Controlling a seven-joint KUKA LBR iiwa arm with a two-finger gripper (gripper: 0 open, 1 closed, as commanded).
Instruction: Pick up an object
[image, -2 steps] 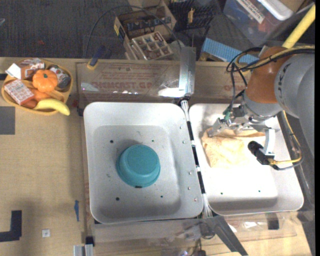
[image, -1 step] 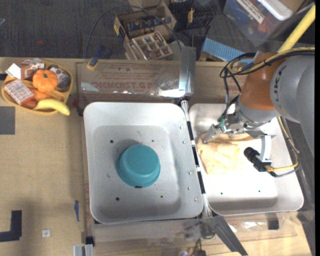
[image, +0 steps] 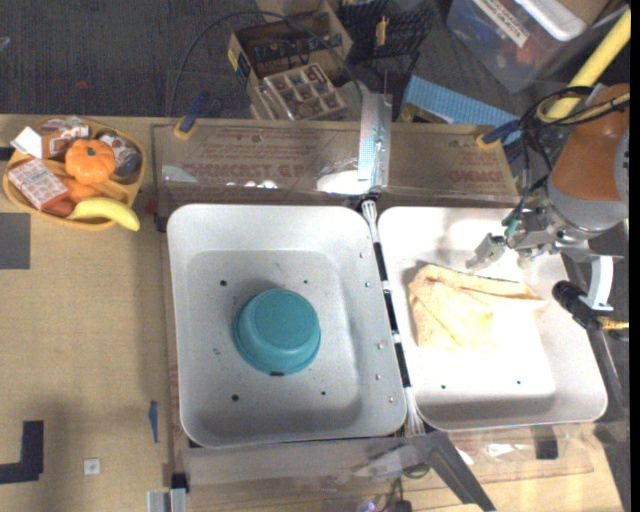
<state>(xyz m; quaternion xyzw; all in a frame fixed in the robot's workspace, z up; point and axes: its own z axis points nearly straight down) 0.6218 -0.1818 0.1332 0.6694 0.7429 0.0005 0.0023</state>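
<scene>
Gripper (image: 497, 247) over right bin (image: 580, 395), fingers spread, nothing between them, just above tan cloth (image: 455, 305). Teal bowl (image: 278, 330) inverted in left bin (image: 200, 250).

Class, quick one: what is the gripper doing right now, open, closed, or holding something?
Gripper: fingers spread open, holding nothing, above the far edge of the tan cloth in the right bin.

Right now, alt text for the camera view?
A grey arm's pincer hovers over the right bin, above a tan cloth lying in it. An upturned teal bowl sits in the left bin.
</scene>
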